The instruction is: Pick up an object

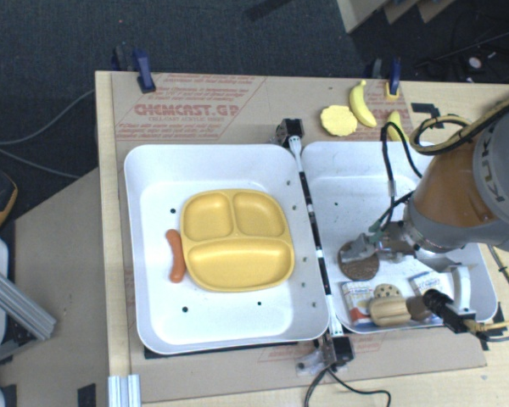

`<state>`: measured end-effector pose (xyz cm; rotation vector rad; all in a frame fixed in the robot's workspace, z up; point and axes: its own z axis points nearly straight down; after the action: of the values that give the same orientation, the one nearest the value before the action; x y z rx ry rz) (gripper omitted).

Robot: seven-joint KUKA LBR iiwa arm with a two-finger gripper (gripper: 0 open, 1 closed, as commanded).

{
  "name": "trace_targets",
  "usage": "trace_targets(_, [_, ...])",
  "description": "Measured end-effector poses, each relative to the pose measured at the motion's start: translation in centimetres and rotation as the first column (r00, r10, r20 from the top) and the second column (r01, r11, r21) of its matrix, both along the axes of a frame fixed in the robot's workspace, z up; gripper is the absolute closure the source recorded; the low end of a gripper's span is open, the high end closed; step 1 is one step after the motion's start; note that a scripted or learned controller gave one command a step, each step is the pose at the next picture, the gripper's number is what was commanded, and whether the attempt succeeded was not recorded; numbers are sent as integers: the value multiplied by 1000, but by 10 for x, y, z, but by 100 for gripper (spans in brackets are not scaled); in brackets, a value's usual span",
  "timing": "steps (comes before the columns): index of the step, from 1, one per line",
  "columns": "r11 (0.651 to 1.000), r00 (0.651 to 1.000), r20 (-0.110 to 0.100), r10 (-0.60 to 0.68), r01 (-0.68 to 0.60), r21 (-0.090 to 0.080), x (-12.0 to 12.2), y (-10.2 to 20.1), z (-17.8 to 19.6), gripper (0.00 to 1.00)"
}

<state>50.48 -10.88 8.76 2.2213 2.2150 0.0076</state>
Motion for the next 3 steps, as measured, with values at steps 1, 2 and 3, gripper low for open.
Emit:
trace_targets(1, [1000, 1000, 5, 8, -8, -3, 96, 4, 0, 0])
trace_targets(2, [1000, 1000, -2, 4, -4, -2, 96, 4, -1, 0])
trace_targets(3, [1000, 1000, -1, 1, -1, -1, 77, 3, 0, 0])
